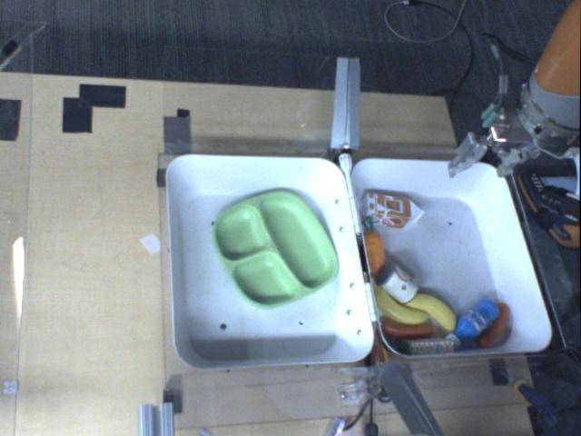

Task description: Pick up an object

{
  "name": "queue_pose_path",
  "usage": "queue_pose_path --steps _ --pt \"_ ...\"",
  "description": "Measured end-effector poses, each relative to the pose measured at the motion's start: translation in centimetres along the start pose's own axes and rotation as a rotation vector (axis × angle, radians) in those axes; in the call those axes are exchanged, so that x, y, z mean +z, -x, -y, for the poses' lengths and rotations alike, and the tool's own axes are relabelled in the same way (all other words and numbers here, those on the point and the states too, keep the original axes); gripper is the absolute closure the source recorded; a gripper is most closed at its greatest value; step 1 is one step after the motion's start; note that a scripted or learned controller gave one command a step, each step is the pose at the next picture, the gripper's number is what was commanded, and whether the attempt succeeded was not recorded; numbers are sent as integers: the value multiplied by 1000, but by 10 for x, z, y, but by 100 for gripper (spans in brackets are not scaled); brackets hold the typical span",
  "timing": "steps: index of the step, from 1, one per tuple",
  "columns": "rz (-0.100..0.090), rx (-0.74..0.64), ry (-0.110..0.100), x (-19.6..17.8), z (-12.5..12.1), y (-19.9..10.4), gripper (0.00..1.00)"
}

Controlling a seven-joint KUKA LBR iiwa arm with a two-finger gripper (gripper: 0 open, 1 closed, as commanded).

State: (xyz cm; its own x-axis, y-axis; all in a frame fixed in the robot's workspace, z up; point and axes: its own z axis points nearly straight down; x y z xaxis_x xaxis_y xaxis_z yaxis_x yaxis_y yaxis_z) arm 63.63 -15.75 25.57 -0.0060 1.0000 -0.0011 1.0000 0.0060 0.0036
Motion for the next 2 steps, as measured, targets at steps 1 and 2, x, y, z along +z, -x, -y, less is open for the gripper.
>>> queue_pose_path --steps 1,2 --pt "2 145 20 131 13 -18 0" --pt "-2 142 28 118 10 -20 100"
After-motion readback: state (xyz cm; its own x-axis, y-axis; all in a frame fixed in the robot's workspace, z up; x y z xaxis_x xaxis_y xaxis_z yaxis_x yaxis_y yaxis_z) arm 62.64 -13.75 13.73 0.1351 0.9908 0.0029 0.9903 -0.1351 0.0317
